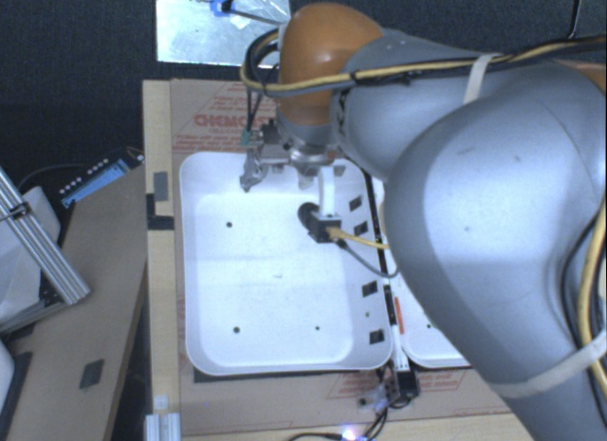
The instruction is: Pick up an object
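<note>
On brown cardboard [218,117], white bins [275,278]; dark carpet [66,69] around.

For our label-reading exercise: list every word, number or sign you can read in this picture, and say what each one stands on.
"CHEM...": red print on the cardboard sheet behind the left bin; the arm covers the letters after that.
Smaller red print under that word: too blurred to read.
Red print on the cardboard's front edge, below the bin: too blurred to read.
Blue strip at left with white marks: too small to read.
</note>
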Controlling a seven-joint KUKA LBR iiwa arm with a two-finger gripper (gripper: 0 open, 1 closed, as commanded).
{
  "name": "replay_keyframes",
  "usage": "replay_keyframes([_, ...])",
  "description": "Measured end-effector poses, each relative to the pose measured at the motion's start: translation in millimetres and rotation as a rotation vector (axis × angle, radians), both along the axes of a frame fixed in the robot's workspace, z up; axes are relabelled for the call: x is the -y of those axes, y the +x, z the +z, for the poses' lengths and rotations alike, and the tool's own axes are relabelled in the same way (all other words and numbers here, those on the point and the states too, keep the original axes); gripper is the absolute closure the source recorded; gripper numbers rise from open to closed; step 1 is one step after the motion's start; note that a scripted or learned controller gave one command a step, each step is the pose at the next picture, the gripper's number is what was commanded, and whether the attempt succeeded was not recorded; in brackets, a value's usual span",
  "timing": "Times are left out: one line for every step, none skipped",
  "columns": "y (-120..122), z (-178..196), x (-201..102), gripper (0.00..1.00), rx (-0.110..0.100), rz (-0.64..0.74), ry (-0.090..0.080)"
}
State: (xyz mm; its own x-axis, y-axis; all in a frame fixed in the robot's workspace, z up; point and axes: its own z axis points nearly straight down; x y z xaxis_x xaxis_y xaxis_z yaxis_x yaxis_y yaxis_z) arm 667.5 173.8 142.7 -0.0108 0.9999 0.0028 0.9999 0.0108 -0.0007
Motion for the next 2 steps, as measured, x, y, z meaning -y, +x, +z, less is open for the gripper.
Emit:
replay_keyframes([2,14,5,1.00,0.004,-0.005,-0.001])
replay_keyframes([-26,15,-64,1.00,0.001,-0.003,-0.001])
